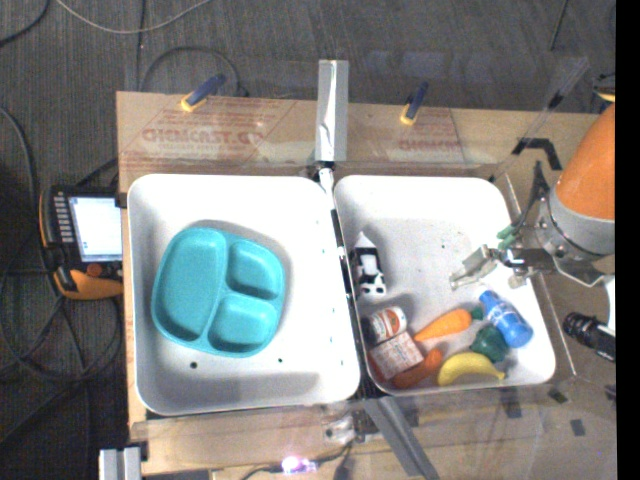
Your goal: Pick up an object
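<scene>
The candidate objects lie clustered in the right white plastic bin, at its near end: a blue plastic bottle, an orange toy carrot, a yellow toy banana, a green rounded piece, a red-labelled can beside a labelled packet, and a small black-and-white cow figure against the bin's left wall. The two-finger gripper hovers over that bin's right part, just above the bottle; its fingers stand apart with nothing between them. Left of that bin, the second white bin holds a turquoise three-compartment plastic tray.
</scene>
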Available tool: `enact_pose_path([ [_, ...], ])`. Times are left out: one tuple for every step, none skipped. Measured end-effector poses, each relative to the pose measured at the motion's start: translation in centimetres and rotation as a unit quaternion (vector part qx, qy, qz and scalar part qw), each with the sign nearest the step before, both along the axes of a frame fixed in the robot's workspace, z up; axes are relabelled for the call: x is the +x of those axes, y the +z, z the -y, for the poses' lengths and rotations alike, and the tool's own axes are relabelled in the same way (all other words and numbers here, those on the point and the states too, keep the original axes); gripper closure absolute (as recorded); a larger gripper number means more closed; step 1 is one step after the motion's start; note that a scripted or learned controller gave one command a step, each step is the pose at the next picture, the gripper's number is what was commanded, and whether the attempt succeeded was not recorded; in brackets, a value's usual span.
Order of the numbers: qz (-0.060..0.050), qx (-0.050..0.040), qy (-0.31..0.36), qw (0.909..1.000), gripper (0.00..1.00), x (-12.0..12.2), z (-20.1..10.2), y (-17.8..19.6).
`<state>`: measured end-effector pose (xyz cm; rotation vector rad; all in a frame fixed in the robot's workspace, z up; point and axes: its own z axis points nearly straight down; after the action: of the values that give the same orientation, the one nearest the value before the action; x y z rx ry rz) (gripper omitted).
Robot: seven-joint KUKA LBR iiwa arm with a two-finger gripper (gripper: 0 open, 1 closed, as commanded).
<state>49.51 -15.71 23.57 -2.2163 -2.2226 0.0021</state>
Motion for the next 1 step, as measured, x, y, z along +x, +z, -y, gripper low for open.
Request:
enact_pose_path([
  [0.0,-0.0006,-0.013,0.9999,0.0,0.49,6.63,-6.47],
])
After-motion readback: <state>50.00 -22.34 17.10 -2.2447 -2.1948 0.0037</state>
